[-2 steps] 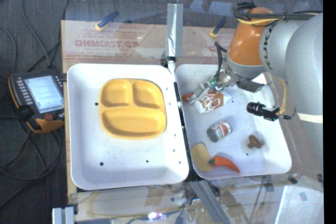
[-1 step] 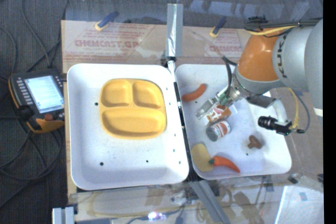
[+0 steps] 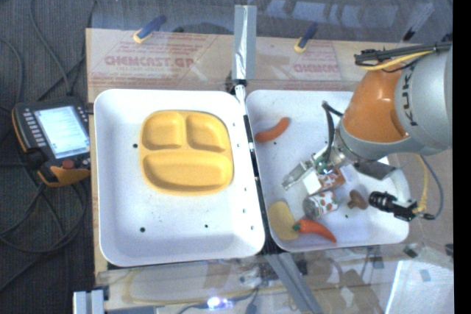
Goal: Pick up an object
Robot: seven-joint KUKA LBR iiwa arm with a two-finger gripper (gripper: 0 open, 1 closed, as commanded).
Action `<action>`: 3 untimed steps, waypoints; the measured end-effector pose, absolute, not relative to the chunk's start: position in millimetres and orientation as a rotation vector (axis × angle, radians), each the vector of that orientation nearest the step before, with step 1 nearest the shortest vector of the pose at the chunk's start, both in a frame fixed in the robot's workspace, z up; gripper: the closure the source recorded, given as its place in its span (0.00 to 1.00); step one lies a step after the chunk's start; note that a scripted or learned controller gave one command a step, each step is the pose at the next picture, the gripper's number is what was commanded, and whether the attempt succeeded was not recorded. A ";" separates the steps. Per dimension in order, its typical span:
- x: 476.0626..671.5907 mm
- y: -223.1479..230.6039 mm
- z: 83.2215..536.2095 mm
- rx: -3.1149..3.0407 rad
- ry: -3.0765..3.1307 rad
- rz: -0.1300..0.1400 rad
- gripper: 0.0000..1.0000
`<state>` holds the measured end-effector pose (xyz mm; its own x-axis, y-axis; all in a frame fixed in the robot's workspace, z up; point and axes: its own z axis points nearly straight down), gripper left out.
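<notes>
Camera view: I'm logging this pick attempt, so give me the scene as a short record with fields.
left bin: holds a yellow tray with three compartments
right bin: sausage, chili, chip, can, brown bit
arm: over the right bin
pincer: low, just above the can; grip unclear
outside the bins: pendant at left

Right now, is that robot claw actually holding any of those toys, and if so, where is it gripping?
It cannot be told. The gripper is low in the right bin, right over a small can, but the view does not show anything between its fingers.
</notes>
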<state>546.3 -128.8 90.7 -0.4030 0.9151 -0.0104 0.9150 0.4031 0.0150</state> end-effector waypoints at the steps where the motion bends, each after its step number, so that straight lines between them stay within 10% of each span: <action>1: 487.8 -167.5 90.1 1.771 2.576 0.004 0.00; 2: 489.9 -167.6 100.9 1.769 2.572 0.008 1.00; 3: 506.5 -142.2 218.9 2.060 2.371 -0.004 1.00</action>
